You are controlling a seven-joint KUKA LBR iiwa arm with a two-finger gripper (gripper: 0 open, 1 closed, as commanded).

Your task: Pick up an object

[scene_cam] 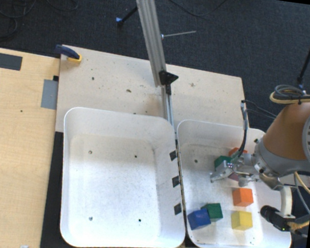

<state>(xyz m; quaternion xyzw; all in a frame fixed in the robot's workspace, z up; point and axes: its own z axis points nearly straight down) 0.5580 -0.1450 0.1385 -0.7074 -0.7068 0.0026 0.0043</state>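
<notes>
Single fixed camera, high above bench (pixel 121 81), angled down over both bins (pixel 83 139), seemingly mid-distance.

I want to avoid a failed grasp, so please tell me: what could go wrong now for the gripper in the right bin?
1. The gripper sits over a green object with something orange-red touching it; it may catch both or push one away.
2. The blue block and green block touch, so picking one could drag the other.
3. The blue block lies near the right bin wall, leaving little room for fingers.
</notes>
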